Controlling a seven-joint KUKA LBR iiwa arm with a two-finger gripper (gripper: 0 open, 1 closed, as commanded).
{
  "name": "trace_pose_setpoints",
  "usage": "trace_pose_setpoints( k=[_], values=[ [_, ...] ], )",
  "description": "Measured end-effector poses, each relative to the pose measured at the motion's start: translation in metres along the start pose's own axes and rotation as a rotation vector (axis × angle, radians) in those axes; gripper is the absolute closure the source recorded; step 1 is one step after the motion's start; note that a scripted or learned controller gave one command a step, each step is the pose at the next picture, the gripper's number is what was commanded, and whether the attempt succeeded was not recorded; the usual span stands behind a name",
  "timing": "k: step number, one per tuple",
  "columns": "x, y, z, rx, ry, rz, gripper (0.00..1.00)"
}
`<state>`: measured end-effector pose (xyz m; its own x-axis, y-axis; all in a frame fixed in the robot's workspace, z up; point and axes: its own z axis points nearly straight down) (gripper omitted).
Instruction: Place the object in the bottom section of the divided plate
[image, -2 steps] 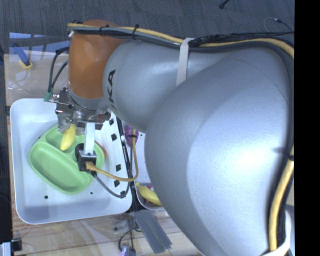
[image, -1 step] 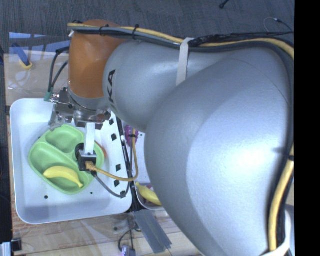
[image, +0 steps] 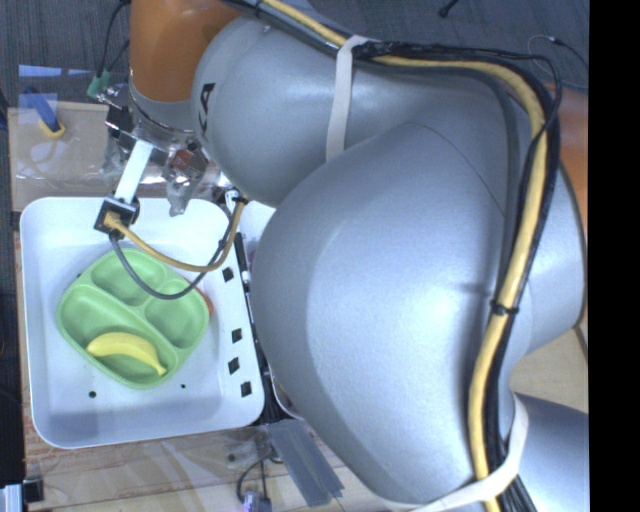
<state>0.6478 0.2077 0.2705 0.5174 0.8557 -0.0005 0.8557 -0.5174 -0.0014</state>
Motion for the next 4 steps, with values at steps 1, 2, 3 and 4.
trace_pose_setpoints(
  k=[1,2,3,4],
  values=[
    [-0.028,0.027,0.005,-0.001,0.0,0.527,0.0],
    [-0.05,0.031,-0.056,-0.001,0.0,0.56,0.0],
    [-0.075,0.046,-0.061,0.0,-0.001,0.546,0.0],
    [-0.091,0.055,-0.073,0.002,-0.003,0.505,0.0]
  ],
)
